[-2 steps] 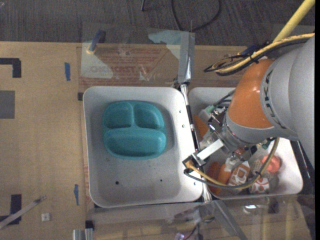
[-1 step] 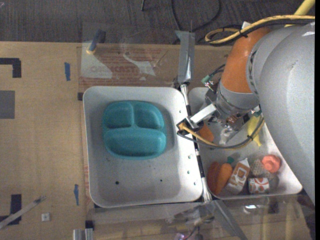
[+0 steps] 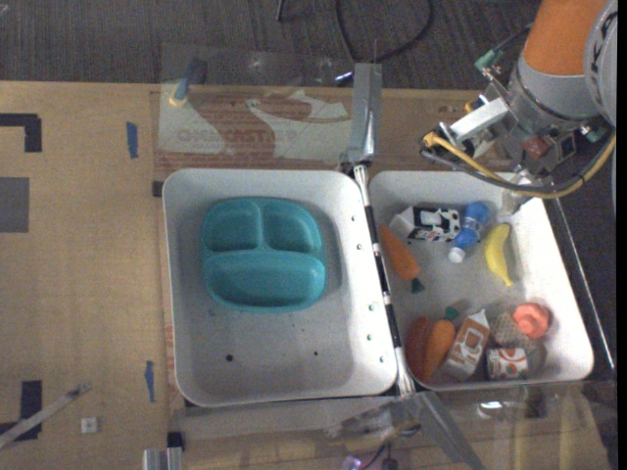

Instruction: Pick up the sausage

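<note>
My gripper (image 3: 511, 186) hangs over the right bin's (image 3: 573, 292) far edge; grip state unreadable. Sausage (image 3: 416, 345) lies near-left, touching a carrot (image 3: 439, 346). Plan: descend on its free left side, aligned lengthwise.

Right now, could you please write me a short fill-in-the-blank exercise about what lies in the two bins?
1. The teal divided plate lies in the ____ bin of the camera view.
2. The banana in the right bin is ____ in colour.
3. The milk carton bears black and white ____ markings.
4. The arm's band above the wrist is ____.

Missing words: left; yellow; cow; orange
</note>
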Available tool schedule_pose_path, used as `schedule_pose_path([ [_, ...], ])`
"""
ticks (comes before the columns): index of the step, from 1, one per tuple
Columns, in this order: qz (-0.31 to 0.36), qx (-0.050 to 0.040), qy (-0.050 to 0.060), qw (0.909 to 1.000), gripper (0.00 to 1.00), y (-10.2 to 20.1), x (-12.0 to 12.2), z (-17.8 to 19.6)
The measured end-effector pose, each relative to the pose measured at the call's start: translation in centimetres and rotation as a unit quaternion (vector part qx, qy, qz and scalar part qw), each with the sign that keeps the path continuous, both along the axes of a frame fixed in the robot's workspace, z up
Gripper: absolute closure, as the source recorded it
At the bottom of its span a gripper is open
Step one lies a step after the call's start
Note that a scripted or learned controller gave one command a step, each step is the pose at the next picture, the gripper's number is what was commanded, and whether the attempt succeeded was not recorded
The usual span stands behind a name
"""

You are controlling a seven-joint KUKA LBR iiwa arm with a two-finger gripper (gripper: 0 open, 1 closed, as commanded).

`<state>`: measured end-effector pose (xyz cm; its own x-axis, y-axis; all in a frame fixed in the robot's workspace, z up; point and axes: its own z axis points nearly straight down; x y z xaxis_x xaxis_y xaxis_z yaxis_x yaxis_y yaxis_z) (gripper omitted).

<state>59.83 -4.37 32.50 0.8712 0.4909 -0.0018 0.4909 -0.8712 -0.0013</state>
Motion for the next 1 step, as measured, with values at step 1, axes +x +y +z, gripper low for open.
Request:
schedule_pose_path([
  [1, -0.007, 0.0004, 0.001, 1.0, 0.0, 6.69, -3.91, -14.13],
])
